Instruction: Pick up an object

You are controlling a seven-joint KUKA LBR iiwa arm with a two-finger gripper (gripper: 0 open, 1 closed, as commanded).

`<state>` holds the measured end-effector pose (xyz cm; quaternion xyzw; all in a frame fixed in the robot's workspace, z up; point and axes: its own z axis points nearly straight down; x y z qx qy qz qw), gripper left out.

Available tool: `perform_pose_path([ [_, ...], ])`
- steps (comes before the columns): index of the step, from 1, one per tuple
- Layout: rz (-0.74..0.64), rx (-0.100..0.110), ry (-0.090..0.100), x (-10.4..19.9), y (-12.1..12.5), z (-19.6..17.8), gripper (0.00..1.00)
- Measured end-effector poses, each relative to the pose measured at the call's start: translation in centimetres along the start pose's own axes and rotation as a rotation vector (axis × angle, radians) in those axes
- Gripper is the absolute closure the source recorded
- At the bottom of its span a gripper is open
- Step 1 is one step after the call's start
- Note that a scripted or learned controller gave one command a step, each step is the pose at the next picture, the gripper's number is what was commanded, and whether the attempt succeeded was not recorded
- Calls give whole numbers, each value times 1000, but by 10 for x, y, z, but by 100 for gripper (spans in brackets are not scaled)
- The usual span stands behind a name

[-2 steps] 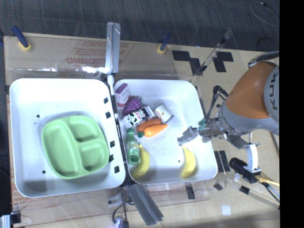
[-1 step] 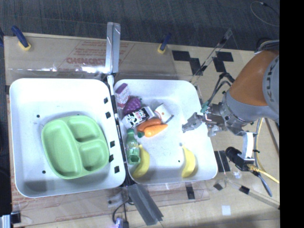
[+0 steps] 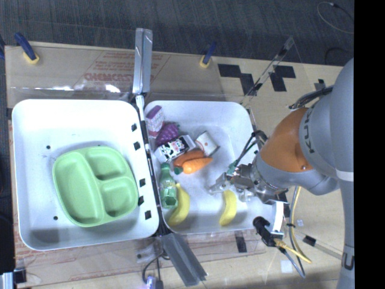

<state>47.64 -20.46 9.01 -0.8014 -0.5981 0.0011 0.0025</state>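
Observation:
My gripper (image 3: 228, 181) hangs low over the right bin (image 3: 240, 114), near its front right corner. A small yellow banana (image 3: 227, 208) lies just in front of it, close to or touching it, and nothing shows as held. To the left lie an orange carrot (image 3: 192, 162), a second banana (image 3: 180, 206) and a green bottle (image 3: 167, 186). Farther back are a cow-patterned carton (image 3: 171, 149), a white and red box (image 3: 206, 142), purple grapes (image 3: 168, 131) and a pale purple cup (image 3: 155, 118).
The left bin (image 3: 30, 137) holds a green divided tray (image 3: 96, 185). A metal divider (image 3: 142, 65) runs between the bins. The arm's orange band (image 3: 289, 146) and grey body stand over the right bin's right wall, with cables (image 3: 289, 245) below.

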Motion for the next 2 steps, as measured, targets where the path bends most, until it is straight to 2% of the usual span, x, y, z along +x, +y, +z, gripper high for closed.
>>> perform_pose_path([
  [1,-5,4,0,0,0,-8,100],
  [2,-194,-1,-1,18,26,-101,100],
])
